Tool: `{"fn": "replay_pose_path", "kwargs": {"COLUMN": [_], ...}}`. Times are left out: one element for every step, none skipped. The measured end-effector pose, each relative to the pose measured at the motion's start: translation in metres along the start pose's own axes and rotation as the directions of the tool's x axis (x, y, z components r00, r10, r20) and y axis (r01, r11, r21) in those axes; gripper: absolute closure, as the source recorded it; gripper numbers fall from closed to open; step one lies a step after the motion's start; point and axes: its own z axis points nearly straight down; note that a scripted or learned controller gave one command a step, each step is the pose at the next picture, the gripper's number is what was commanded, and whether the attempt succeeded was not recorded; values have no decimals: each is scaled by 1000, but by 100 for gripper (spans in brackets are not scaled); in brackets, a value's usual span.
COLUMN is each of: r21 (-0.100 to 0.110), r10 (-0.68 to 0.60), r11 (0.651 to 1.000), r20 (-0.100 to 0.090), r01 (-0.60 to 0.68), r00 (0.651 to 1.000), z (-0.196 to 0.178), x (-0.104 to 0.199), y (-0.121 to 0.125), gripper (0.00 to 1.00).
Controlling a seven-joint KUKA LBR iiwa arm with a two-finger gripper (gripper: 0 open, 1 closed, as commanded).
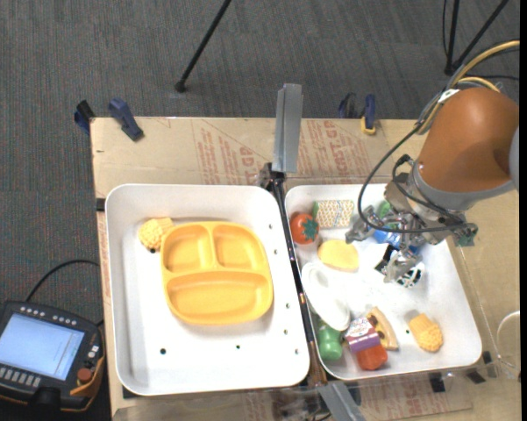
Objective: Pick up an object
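My gripper point(402, 267) hangs low over the right bin point(452, 301), in its upper right part, below the orange band of the arm point(467, 141). Just left of it lies a pale yellow piece point(338, 254). Further left are a red tomato point(303, 227) and a green-and-white patterned block point(334, 212). Toward the front lie a white scoop point(326, 295), a green item point(330, 343), a purple-and-red can point(366, 341), a tan wedge point(386, 324) and a yellow corn toy point(426, 331). Nothing is visibly held.
The left bin point(136, 323) holds a yellow divided plate point(217, 270) and a small yellow corn piece point(154, 231). A grey post point(288, 139) stands behind the seam between the bins. A teach pendant point(39, 349) lies off the bench at lower left.
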Motion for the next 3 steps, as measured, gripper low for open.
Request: {"fn": "replay_pose_path", "kwargs": {"r21": [-4, 2, 3], "r10": [17, -93, -89], "r11": [1000, 996, 996], "r20": [-9, 1, 8], "r01": [-17, 93, 89], "r00": [1000, 996, 996], "z": [77, 72, 60], "x": [-54, 15, 13], "y": [17, -48, -48], "gripper": [0, 0, 100]}}
